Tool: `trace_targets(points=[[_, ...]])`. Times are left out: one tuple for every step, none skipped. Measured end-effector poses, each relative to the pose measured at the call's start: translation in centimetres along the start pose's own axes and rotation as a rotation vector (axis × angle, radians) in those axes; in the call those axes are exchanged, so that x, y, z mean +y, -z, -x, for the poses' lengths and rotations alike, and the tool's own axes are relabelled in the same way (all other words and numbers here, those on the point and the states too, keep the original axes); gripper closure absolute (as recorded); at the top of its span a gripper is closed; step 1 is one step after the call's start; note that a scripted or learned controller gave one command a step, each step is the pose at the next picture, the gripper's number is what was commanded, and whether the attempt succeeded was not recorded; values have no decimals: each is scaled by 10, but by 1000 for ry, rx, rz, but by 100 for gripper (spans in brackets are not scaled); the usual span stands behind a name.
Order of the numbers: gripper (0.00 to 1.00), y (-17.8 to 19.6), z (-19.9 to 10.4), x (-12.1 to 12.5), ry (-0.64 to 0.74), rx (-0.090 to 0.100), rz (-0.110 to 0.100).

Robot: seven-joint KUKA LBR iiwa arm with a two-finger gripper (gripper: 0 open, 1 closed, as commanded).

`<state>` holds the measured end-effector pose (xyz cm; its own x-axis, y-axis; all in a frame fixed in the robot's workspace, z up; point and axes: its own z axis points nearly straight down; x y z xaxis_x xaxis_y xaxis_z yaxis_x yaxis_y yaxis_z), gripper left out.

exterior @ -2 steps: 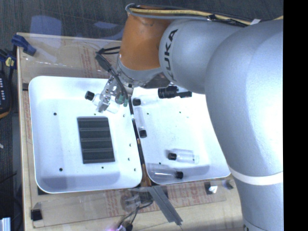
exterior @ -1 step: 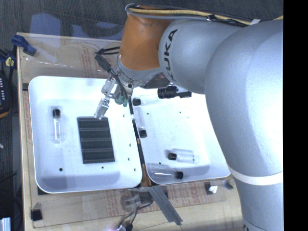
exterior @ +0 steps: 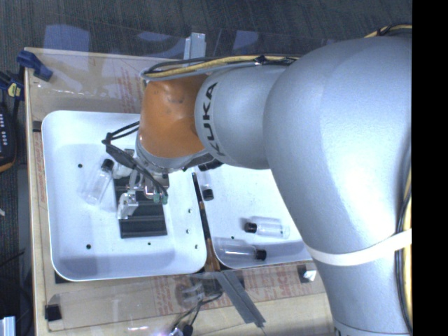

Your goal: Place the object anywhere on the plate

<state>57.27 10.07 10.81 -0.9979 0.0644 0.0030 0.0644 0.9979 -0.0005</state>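
Note:
My gripper (exterior: 142, 212) hangs low over the middle of the left bin (exterior: 63, 138), its dark lower end close to the bin floor. Just to its left lies a clear plastic vial (exterior: 94, 184) with a black cap, apart from the gripper. Nothing can be made out in the gripper's grasp from this angle. The orange band and grey wrist (exterior: 171, 121) cover the bin's back right part and whatever lies under them.
The right bin (exterior: 231, 187) holds two more clear vials with black caps, one (exterior: 263, 226) in the middle and one (exterior: 241, 252) by the front wall. The arm's big grey link (exterior: 336, 152) hides most of that bin. A ridge separates the bins.

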Motion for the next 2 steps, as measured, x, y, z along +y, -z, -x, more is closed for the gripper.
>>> trace_targets(points=[[0, -16, -12, 93, -128, -3, 1], [100, -6, -12, 94, -123, -3, 1]])
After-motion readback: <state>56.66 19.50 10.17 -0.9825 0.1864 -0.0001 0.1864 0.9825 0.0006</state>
